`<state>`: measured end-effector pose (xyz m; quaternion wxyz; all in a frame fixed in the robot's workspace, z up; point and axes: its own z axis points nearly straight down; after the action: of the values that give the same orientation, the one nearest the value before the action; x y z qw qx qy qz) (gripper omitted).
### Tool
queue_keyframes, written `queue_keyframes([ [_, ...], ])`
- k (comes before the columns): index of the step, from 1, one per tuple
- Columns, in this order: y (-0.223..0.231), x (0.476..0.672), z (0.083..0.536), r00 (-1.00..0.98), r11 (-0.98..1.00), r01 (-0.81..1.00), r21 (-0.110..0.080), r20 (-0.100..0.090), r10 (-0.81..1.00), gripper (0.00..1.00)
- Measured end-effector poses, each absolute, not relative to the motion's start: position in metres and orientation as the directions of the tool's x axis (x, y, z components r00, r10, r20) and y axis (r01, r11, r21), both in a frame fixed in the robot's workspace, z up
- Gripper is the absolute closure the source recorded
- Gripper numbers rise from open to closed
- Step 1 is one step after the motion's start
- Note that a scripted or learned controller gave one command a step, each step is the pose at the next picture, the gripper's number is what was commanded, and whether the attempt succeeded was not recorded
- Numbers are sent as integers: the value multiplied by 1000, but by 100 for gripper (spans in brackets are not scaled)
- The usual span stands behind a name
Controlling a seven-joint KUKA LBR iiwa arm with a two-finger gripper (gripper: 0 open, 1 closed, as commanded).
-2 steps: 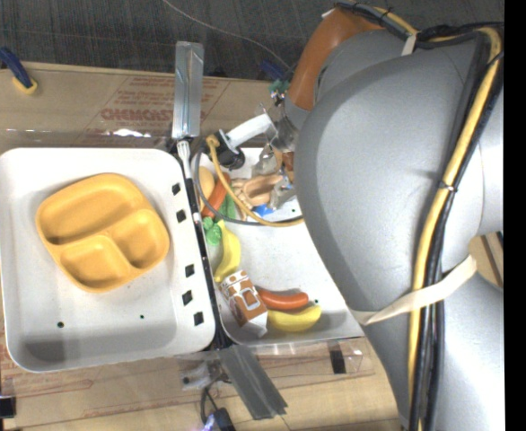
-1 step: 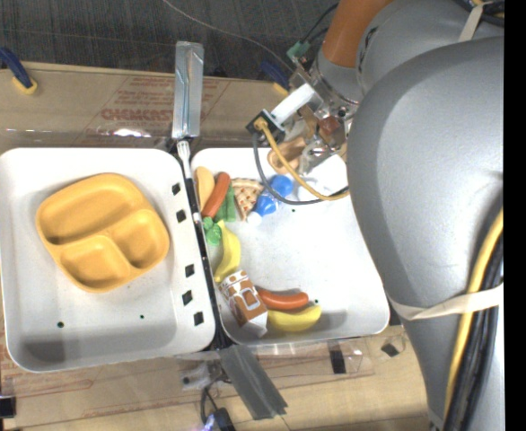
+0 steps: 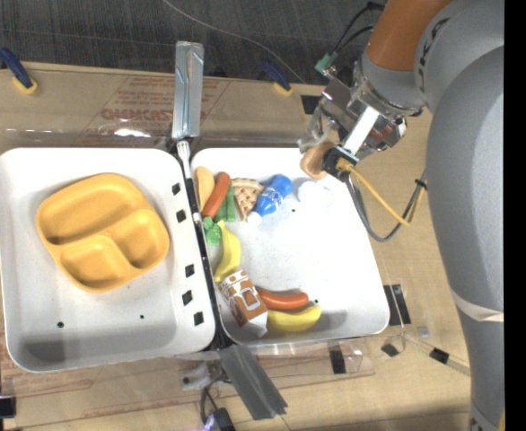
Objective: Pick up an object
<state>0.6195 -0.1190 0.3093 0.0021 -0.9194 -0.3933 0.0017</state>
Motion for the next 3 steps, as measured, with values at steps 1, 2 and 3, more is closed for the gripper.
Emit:
queue_keyframes([
  [1, -91, 618, 374, 546, -546, 838, -1, 0, 838, 100],
  [2, -56, 577, 248, 524, -524, 852, -13, -6, 852, 100],
  [3, -50, 565, 200, 768, -768, 640, -7, -7, 640, 100],
])
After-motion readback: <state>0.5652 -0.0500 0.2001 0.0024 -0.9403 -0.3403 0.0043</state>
